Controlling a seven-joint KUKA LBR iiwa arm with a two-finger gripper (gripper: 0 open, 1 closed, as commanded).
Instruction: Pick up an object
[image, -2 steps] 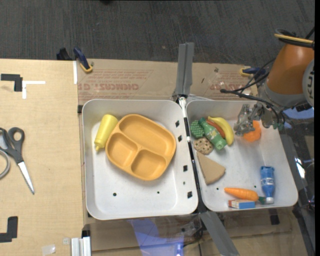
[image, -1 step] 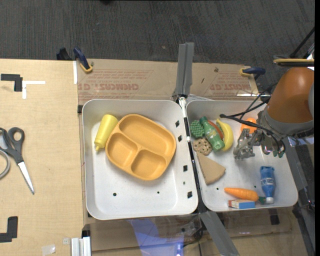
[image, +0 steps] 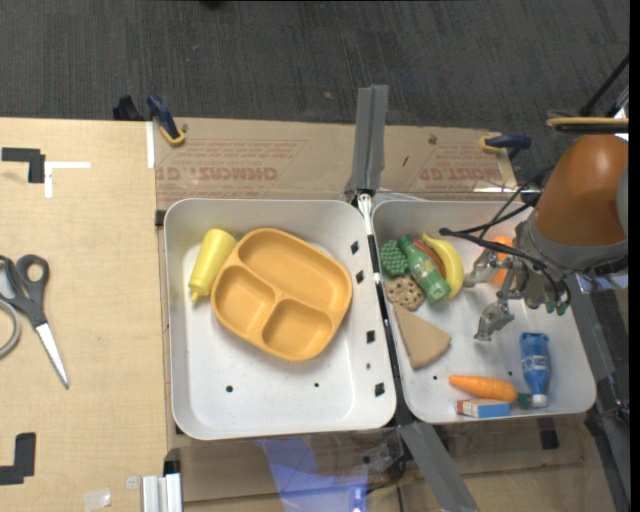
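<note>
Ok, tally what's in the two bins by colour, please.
Yellow: 3, bottle, tray, banana
Green: 2, bottle, knobbly piece
Brown: 2, cookie, wedge
Orange: 1, carrot
Blue: 1, bottle
Red and blue: 1, box
Total: 10

Dark grey carpet floor (image: 300, 50) runs along the top. A pale wood counter (image: 80, 300) fills the left, bearing scissors (image: 35, 310); printed cardboard (image: 250, 165) lies behind the bins.
</note>
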